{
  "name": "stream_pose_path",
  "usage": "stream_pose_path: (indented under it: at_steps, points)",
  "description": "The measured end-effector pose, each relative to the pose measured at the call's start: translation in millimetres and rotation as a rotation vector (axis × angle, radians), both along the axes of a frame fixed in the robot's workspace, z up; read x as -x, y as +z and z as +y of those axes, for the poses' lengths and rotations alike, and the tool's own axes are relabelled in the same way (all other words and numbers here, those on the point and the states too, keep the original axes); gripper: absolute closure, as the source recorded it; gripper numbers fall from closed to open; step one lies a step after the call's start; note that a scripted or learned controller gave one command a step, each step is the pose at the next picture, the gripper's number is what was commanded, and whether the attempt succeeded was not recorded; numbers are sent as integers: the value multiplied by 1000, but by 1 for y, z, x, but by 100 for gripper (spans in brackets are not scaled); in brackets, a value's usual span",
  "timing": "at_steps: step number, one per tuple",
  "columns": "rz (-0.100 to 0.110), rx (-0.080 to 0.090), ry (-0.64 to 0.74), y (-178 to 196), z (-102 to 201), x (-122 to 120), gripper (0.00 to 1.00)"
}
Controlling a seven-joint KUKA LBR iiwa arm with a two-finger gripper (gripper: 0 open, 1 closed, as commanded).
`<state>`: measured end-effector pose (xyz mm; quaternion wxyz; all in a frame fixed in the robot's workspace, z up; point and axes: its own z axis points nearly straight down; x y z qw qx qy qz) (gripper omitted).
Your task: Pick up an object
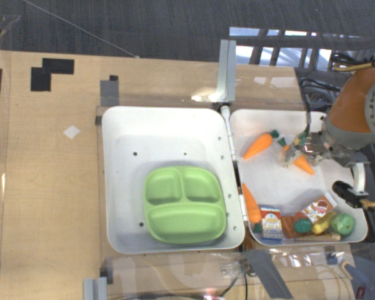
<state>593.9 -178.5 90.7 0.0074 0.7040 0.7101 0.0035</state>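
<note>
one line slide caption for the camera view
Pincer low in right bin by carrots; green plate in left bin.

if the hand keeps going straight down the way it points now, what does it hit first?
Probably the small carrot: the hand sits right over its upper end in the right bin. Height above it is unclear from this slanted view; a slight miss would meet the bin floor instead.

The arm (361,108) is cut off by the right edge. The gripper (298,150) is too small and cluttered to tell how its fingers stand, and it partly covers a small carrot (304,165). The toys heaped in the right bin's (256,120) near corner overlap and cannot be told apart.
</note>
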Motion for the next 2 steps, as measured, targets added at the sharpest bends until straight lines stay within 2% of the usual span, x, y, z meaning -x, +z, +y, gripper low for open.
stream_pose_path:
  at_steps: [1,2]
  points:
    - [-5,-4,2,13,3,-3,100]
    - [9,-6,-31,114,61,-26,100]
